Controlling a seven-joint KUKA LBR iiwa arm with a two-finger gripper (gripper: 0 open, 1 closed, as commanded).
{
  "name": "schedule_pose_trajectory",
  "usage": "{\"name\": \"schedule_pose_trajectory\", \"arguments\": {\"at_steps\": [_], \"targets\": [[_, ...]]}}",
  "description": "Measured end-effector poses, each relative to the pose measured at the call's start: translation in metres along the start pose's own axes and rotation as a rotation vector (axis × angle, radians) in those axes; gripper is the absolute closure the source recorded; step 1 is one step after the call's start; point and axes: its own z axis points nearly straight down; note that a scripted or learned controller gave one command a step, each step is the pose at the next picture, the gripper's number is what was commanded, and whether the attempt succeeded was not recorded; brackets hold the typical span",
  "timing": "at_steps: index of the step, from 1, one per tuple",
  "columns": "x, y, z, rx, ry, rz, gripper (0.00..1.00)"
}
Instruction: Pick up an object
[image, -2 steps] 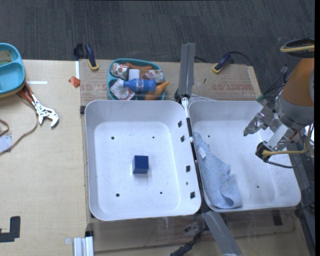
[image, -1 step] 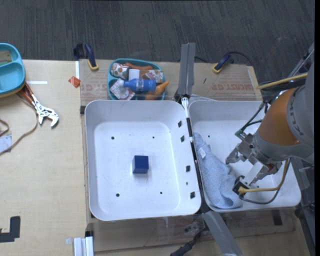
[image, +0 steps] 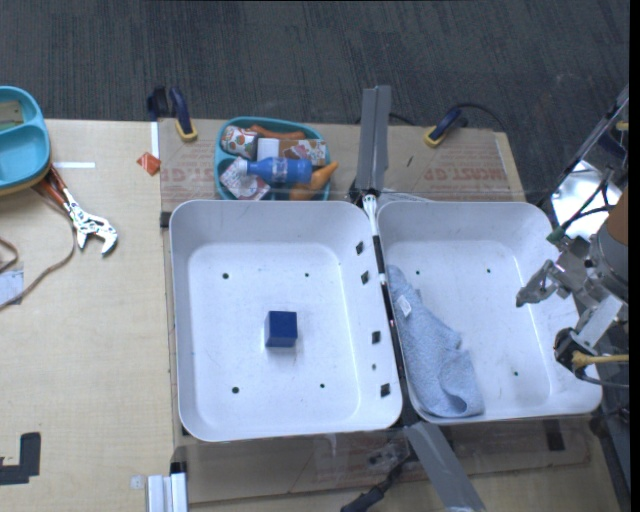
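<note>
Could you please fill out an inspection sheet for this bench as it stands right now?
Surface: wooden bench bearing left bin and right bin side by side.
Job's things: blue cube in left bin; grey cloth crumpled in right bin, by the dividing wall.
Clutter: teal bowl of mixed items behind the bins; wrench and blue tray far left.
Grippers: pincer over right bin's right edge, holding nothing.
Cables: cord at left.
Surroundings: dark floor; two clamps on the bench's rear edge.
</note>
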Motion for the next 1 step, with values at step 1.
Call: {"name": "schedule_pose_trajectory", "arguments": {"at_steps": [1], "targets": [[0.0437, -0.0606, 0.1134, 0.004, -0.001, 0.191, 0.0]]}}
